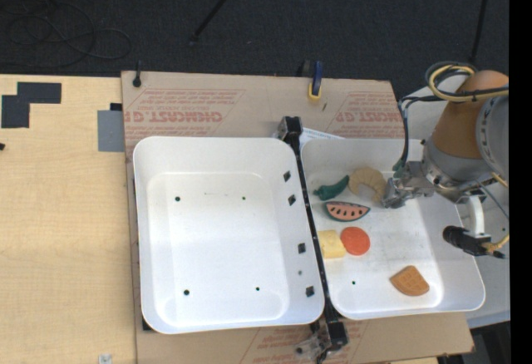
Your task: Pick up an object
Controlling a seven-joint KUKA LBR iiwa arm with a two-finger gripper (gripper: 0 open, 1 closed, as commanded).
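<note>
Toys of small size lie in the right bin (453,292): a green curved piece (332,187), a beige round piece (366,182), a watermelon slice (347,210), a yellow block (330,244), a red disc (357,241) and an orange wedge (410,281). The block and the disc touch each other, and the wedge lies apart near the front corner. The tool (396,192) is low over this bin, just beside the beige round piece; whether its jaws are apart or together I cannot tell, and nothing is seen between them. I judge these pieces are light, stiff play food, perhaps a little slippery, so a grip across the narrow width seems best. The orange wedge looks easiest to take, because it has free space around. The left bin (150,229) stands beside on the counter (58,229).
</note>
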